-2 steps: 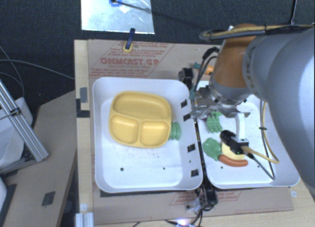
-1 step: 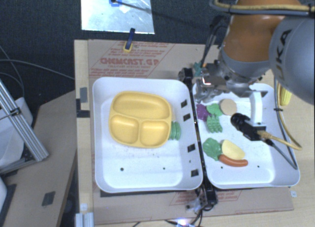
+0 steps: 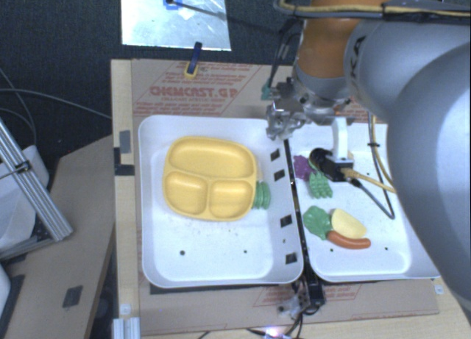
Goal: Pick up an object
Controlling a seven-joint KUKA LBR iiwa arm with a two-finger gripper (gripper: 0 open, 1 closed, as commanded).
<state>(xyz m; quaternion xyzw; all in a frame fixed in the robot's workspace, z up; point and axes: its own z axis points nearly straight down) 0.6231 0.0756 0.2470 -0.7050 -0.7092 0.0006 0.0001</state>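
Gripper (image 3: 282,126) hung over the divider between the bins, near the back rim; finger state — cannot tell, nothing visibly in it. Left bin (image 3: 221,253) carried a yellow sectioned tray (image 3: 210,177) with a small green piece (image 3: 262,195) touching its right edge. Right bin (image 3: 383,260) held a green leafy toy (image 3: 317,220), yellow piece (image 3: 347,223), orange sausage (image 3: 349,240), purple bit (image 3: 301,165) (clustered close). Judged pre-grasp: next needs picking one target and descending.
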